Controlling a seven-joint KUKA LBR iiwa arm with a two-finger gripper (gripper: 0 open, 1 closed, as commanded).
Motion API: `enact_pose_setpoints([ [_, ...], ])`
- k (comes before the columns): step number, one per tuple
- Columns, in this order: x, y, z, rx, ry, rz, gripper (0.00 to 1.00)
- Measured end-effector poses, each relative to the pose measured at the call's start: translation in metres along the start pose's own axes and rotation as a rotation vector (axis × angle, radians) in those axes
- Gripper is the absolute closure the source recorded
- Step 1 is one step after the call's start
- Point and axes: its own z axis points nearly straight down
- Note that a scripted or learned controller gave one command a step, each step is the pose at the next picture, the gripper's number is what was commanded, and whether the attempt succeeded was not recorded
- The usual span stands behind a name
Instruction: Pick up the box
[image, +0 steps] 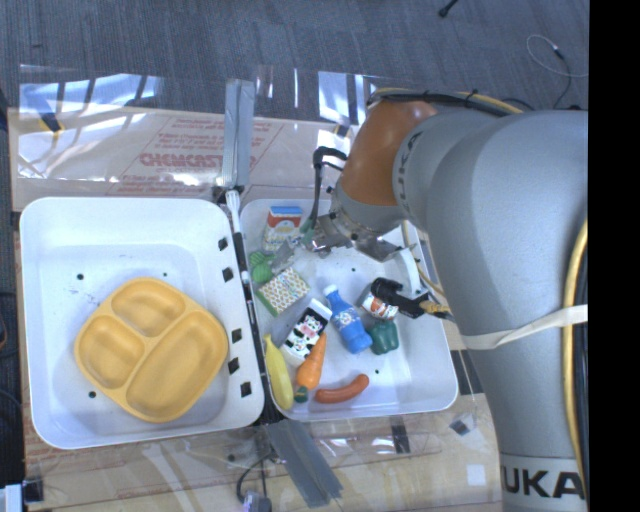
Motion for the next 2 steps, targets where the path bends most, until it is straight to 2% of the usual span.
enact_pose_setpoints([
  [1, 0.005, 0.020, -0.001, -0.002, -0.001, 0.071, 0.00],
  [2, 0.015, -0.024, 0.000, 0.001, 0.000, -0.073, 0.00],
])
